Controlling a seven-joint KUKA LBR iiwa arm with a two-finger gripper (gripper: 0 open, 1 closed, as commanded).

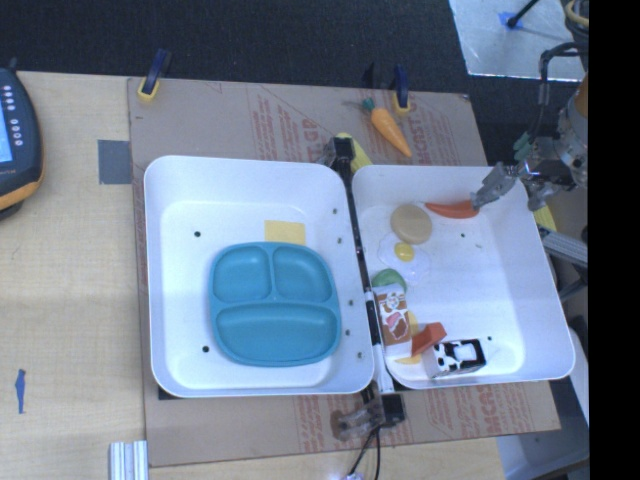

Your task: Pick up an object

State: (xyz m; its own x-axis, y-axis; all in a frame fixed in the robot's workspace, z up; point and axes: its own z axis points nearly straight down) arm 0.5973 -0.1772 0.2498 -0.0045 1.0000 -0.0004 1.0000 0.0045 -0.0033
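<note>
A: Camera view, seen from above at a slant. Two white bins side by side: the left bin (160, 268) carries a blue divided plate (275, 303) and a yellow square piece (285, 232); the right bin (520, 298) carries the loose objects. Where is the gripper?

B: The gripper (492, 186) stands at the far right corner of the right bin, its tip just beside the right end of a red chili-shaped piece (452, 209). Whether it is open or closed cannot be told at this size, and nothing can be seen held in it.

A: And the other candidates?

B: A tan round piece (411, 223) left of the chili; a small yellow piece (403, 252) below it; near the front, a green-topped carton (392, 303), an orange wedge (426, 338) and a black-and-white toy (459, 356). An orange toy carrot (390, 131) lies outside the bins on the board.

A: Step in hand?

B: Judged as the approach, with the chili the likely target. The next move calls for centring over the thin piece, descending to the bin floor, closing, then lifting to test the hold.
</note>
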